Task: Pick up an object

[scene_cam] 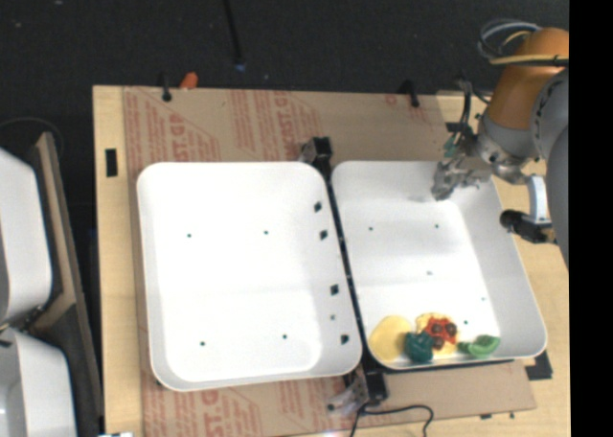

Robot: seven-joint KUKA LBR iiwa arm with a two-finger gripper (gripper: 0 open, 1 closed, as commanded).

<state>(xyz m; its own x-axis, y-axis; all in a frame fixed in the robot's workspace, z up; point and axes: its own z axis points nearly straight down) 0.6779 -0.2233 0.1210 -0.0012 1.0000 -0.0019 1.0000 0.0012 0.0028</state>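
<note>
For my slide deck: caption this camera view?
Gripper hovers over right bin's far corner; small toys cluster at its near edge.

A pale bench against a dark floor

We look down on a light wooden bench (124, 349) covered by a sheet of brown cardboard (230, 128) printed with red lettering. Beyond its far edge we see a dark, almost black floor (335, 13), with a thin black cable (228, 13) running across it. At the left stand white furniture pieces (21, 234) with a wooden frame (59, 234). Near the far left corner of the bench sits a small orange clamp (189, 80). The light is even and soft.
</note>
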